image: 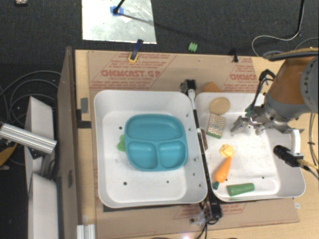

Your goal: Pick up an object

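We see bright, even overhead light; white bins (149, 101) near blown out, soft shadows only. Glare on foil sheet (119, 14) up top. Slightly soft pic, dark floor murky.

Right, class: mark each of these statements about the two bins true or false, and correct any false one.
1. The blue divided plate lies in the left bin. True.
2. The carrot lies in the left bin. False: it lies in the right bin.
3. The hand is above the right bin. True.
4. The green piece is between the hand's fingers. False: it lies near the right bin's front edge, apart from the hand.
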You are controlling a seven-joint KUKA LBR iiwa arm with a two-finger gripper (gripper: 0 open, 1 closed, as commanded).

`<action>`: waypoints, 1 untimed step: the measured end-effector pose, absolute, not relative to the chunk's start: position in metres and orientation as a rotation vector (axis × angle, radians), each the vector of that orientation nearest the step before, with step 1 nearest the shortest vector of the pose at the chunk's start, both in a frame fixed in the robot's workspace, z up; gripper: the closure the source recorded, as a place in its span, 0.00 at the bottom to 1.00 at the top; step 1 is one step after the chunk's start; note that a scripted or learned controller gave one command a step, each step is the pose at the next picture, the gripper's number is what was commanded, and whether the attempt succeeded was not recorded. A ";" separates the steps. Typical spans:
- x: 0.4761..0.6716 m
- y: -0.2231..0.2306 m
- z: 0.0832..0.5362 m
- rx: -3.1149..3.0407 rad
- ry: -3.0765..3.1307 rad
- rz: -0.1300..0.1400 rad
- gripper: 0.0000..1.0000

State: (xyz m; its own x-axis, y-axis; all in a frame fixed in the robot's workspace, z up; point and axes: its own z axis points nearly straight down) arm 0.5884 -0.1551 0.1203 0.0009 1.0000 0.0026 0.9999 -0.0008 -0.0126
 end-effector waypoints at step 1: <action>0.542 -0.101 0.098 -2.211 -2.223 0.002 0.00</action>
State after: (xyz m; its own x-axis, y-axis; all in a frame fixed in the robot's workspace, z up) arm 0.5422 -0.1010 0.0985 -0.0054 1.0000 0.0036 1.0000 0.0054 -0.0054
